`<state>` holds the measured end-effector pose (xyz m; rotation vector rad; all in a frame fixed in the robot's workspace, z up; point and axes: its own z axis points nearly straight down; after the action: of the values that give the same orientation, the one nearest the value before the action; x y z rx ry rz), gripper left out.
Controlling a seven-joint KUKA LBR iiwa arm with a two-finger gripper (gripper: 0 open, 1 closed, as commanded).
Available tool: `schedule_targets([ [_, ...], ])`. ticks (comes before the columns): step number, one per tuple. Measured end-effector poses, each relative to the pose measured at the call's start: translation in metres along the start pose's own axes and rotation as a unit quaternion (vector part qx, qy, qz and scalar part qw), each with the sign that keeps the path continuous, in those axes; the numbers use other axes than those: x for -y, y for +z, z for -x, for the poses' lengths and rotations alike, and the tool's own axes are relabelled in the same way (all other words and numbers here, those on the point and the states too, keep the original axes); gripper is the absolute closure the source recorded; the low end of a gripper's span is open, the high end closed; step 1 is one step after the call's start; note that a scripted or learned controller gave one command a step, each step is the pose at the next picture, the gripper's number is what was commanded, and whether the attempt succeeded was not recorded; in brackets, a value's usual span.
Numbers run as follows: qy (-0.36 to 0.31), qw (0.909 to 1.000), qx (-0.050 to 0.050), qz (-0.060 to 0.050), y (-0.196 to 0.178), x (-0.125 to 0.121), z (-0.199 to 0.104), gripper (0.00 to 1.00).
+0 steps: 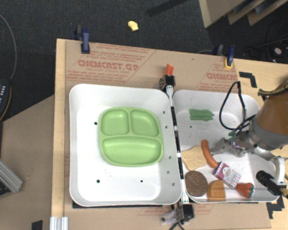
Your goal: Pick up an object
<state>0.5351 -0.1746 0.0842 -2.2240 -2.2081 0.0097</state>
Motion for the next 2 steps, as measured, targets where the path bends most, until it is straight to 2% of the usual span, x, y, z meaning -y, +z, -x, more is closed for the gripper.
schedule_targets([
  [1, -0.005, 1.0000, 0.001, 0.006, -0.009, -0.019, -0.045, 0.00],
  [2, -0.006, 0.9999, 0.000, 0.008, -0.001, -0.089, -0.078, 0.00],
])
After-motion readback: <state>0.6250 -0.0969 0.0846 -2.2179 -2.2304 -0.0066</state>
